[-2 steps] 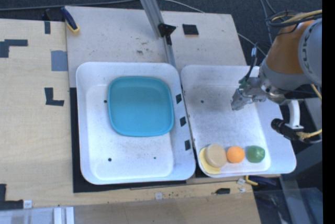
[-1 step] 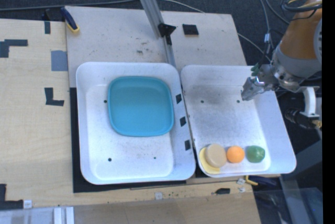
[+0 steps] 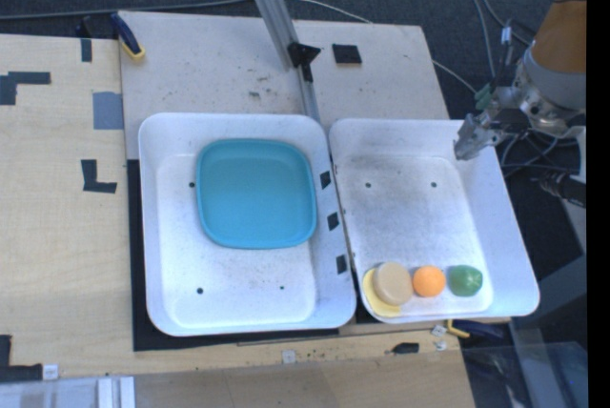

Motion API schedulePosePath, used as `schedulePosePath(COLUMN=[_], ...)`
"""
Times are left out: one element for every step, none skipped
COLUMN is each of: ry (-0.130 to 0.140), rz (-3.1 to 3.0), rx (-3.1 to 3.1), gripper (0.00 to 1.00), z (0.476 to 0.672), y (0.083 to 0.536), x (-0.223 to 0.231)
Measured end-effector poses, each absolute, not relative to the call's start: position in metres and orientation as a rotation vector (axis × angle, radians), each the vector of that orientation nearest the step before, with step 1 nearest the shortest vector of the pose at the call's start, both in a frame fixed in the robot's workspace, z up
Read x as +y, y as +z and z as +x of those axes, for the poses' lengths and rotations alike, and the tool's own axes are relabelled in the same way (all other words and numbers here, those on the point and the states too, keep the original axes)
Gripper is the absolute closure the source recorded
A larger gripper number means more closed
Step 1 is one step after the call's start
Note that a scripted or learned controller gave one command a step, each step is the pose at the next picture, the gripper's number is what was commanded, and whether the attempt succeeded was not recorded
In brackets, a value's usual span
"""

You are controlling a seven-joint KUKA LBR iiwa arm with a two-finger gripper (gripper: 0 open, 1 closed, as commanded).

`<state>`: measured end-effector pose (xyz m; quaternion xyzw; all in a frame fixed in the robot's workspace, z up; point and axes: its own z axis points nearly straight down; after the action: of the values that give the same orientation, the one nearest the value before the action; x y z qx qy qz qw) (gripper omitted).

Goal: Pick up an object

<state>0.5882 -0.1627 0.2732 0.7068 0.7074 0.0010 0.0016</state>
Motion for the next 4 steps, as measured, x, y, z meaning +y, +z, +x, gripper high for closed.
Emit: schedulePosePath(ry=[0.001,0.0,-0.001,-0.001], rz=[2.22,2.218,2.219,2.219], rx=[2.221,2.226,2.227,2.227], gripper=[1.0,1.0,1.0,1.0], z=[0.589,0.576,0.568,0.565], y=[0.295,0.283,0.265,0.247], x=[-0.163,-0.107,-0.06,-0.009])
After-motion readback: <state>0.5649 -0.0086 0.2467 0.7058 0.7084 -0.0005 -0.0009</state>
